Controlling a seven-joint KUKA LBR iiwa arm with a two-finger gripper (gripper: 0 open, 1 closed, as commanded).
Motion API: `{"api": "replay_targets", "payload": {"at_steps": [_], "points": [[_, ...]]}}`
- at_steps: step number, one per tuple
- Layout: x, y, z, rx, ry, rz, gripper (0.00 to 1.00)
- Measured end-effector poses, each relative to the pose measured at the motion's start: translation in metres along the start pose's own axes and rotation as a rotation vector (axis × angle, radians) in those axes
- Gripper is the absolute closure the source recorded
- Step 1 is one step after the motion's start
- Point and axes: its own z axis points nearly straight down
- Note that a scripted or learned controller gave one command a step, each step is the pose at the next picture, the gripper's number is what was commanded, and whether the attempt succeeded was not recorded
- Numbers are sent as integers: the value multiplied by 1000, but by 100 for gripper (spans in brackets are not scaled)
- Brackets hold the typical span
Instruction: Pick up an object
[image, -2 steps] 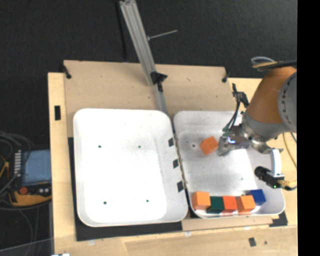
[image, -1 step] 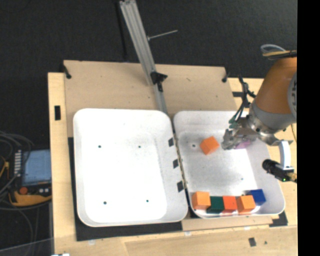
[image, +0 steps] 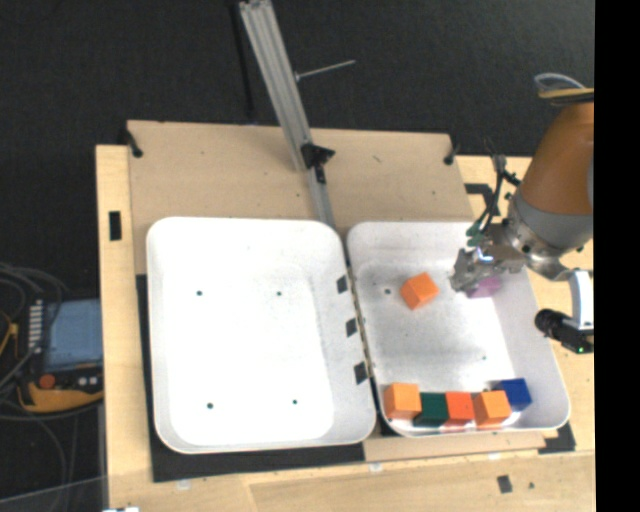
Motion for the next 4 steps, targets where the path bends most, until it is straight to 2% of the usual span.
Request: {"api": "replay_targets", "payload": {"at_steps": [2,4], "points": [[99,-7,-17,6,4,-4,100],[195,-32,0,7,2,-2,100]]}}
